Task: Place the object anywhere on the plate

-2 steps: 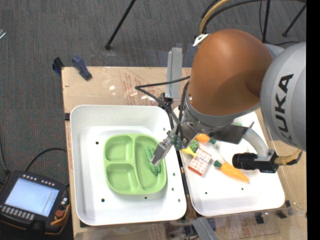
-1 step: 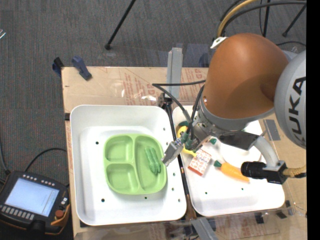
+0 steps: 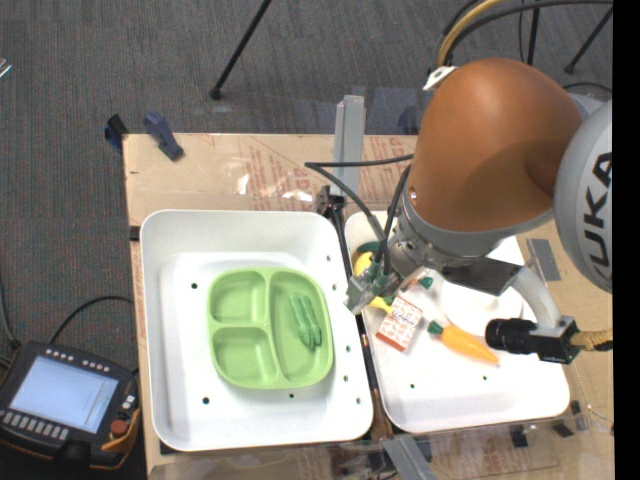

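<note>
Resting green pod (image 3: 307,320) | glossy divided plate (image 3: 268,328) | fingers (image 3: 366,290) state unclear

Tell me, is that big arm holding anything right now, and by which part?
Cannot be told: the end effector hangs over the bins' shared edge, close above a small red-and-white box, its tip hidden by the arm.

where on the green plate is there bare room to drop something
The green plate in the left bin has two small compartments on its left side, both bare. The long right compartment already holds a green pod-like item. The right bin is crowded near the arm: a carrot, a red and white packet and a yellow item.
</note>
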`<control>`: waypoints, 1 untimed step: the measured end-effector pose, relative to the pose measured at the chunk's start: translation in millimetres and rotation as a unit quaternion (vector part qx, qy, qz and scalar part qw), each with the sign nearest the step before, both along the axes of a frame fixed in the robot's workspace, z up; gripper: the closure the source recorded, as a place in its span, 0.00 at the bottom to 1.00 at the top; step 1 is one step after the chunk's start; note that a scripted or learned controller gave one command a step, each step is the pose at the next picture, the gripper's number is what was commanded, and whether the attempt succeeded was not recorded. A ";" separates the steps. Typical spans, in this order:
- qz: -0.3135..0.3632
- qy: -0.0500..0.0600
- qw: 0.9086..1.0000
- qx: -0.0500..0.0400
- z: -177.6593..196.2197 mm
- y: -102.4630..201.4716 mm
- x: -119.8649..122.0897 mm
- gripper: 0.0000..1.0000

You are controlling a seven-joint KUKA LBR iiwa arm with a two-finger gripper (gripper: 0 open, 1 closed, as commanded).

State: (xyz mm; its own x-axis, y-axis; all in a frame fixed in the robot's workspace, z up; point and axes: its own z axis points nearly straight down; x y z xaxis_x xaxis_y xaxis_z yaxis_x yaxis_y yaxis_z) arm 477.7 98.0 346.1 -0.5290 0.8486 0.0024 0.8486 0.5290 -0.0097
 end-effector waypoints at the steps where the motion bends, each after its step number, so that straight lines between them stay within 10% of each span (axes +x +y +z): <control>1: 0.013 -0.001 1.000 0.000 -27.5 34.6 -2.2 1.00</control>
